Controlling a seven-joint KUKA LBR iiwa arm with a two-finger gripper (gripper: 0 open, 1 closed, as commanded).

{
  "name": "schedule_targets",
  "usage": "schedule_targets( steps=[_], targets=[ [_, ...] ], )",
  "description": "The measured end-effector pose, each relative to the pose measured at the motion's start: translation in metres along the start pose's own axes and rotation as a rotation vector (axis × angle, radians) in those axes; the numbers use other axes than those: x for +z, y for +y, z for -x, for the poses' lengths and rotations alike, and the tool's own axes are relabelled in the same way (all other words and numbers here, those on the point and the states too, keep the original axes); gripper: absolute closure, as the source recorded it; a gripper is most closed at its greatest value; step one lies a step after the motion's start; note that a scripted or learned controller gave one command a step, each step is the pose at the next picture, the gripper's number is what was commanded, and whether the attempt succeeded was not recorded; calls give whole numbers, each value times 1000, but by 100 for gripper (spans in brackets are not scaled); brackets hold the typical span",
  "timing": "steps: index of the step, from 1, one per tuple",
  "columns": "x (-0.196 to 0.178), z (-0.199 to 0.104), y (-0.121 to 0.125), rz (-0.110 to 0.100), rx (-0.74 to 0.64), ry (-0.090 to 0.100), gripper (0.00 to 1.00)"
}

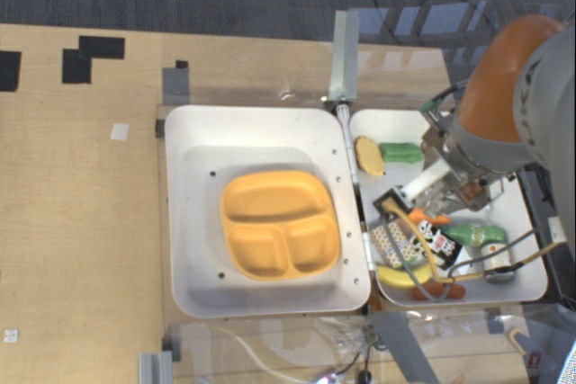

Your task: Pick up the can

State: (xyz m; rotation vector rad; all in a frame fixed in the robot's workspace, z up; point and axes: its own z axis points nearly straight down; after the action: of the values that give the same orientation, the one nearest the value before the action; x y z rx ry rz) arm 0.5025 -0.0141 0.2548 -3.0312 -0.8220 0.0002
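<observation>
Pincer (450, 190): I'm hovering in the right bin (531, 220) — can't tell its state.
Can: stiff, slick — I'm not spotting it among the clutter.

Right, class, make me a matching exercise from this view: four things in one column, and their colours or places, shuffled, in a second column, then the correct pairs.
Things:
1. divided tray
2. banana
3. potato-shaped piece
4. arm's band

Descriptions:
A. orange, above the right bin
B. yellow-orange, in the left bin
C. tan, at the right bin's far left corner
D. yellow, near the right bin's front edge

Pairs: 1-B, 2-D, 3-C, 4-A
</observation>
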Motion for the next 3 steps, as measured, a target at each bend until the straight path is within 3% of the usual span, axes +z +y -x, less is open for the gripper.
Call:
schedule_targets(
  steps=[1, 2, 3],
  targets=[
    [-103, -12, -3, 2, -52, 4, 100],
    [-181, -26, -44, 1, 50, 5, 100],
    [-181, -34, -75, 1, 328, 5, 100]
  ],
)
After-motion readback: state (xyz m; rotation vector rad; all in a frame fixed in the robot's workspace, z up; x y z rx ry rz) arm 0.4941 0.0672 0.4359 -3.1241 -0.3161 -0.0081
